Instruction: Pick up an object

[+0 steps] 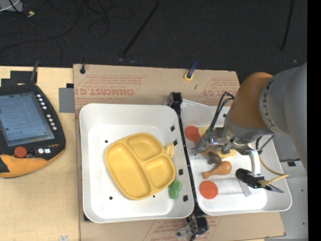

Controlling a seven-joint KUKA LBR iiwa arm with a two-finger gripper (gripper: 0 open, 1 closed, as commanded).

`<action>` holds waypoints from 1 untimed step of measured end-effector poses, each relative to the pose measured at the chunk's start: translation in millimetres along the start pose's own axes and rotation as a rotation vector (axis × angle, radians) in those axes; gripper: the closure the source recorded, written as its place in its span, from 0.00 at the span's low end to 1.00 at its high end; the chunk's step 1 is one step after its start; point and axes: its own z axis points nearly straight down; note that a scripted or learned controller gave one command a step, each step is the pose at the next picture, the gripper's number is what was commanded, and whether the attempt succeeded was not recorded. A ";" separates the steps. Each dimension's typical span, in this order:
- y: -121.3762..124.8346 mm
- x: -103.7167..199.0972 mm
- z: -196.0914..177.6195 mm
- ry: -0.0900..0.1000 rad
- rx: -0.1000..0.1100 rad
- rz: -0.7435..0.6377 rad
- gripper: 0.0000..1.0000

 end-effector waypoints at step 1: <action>2.4 -2.9 -14.7 -0.002 -0.009 0.006 1.00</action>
